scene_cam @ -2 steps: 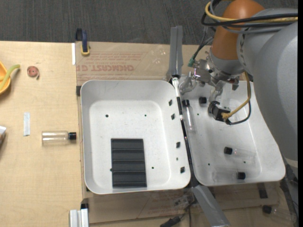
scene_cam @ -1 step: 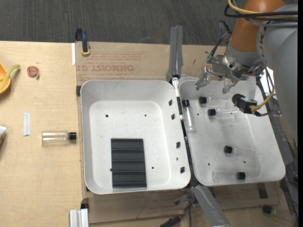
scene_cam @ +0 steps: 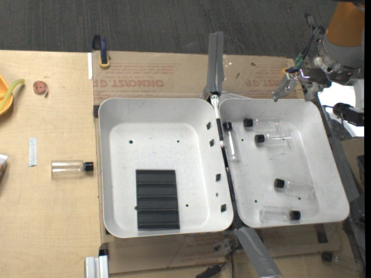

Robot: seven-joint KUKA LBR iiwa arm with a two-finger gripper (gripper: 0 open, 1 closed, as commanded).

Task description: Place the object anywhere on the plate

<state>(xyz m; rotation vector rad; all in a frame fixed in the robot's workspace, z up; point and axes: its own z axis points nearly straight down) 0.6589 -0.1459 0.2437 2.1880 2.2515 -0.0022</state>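
1. arm (scene_cam: 346, 25) enters at the far right corner; its upper part is cut off by the frame edge, with the orange band and grey wrist in sight.
2. gripper (scene_cam: 288, 86) hangs over the far rim of the right bin (scene_cam: 327, 135), amid wires and fittings — too small and cluttered to make out, so whether the pincer is spread or pressed together i cannot tell. nothing is seen between its tips.
3. right bin holds clear vials with black caps: one far (scene_cam: 261, 122), one just beside it (scene_cam: 272, 138), one lower right (scene_cam: 293, 185), one at the near edge (scene_cam: 279, 215), one along the left wall (scene_cam: 230, 142). their glass bodies are hard to trace against the white.
4. left bin (scene_cam: 110, 155) holds the plate (scene_cam: 156, 200), a dark ribbed slab lying flat near the near wall, apart from all vials.
5. outside the bins, on the bench to the left, lies another vial (scene_cam: 72, 167) — on its side; a yellow object (scene_cam: 6, 94) is cut off at the left edge.
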